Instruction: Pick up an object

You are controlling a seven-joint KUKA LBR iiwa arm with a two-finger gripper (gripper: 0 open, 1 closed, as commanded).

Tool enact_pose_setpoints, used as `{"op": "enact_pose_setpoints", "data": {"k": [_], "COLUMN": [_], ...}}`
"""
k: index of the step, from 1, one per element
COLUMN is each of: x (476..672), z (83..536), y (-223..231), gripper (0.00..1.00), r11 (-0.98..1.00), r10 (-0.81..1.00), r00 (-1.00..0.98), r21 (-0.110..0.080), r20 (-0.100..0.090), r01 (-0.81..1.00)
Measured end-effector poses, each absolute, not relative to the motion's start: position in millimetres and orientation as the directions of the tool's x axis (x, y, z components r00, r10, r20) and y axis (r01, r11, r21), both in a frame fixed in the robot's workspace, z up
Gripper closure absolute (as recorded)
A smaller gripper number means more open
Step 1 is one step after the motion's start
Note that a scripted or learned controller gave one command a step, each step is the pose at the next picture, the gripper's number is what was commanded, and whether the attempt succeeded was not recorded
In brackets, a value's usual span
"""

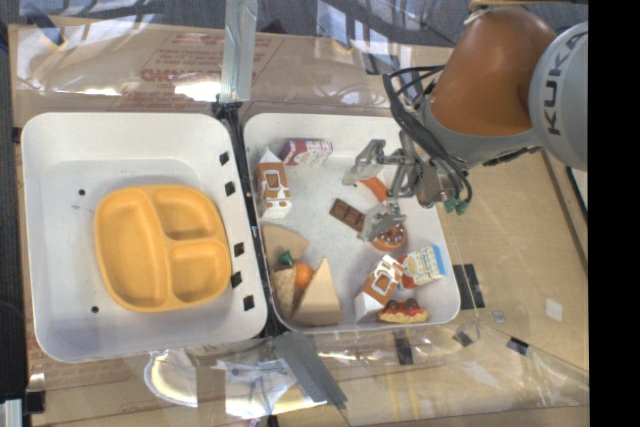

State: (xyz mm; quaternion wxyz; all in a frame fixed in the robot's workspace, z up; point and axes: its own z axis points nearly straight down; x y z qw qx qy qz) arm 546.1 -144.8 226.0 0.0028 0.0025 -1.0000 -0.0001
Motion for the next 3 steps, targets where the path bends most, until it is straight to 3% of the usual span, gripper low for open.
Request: {"op": "enact_pose_setpoints", "data": {"k": [1,2,3], "x": [600.1,523.8,602.2], "z": [90.2,90.9,92.1], "y": [-165.1,-209.6,-209.8], "gripper": [0.0,0.0,0.0], "r11": [0.99,0.997,0.996], "r10": [0.138,0.072,-0.087], "r00": [-0.99,-0.997,-0.996], "r21": [0.0,0.001,0.0], "r20": [0.0,0.0,-0.003], "r01": [0.138,0.072,-0.087]}}
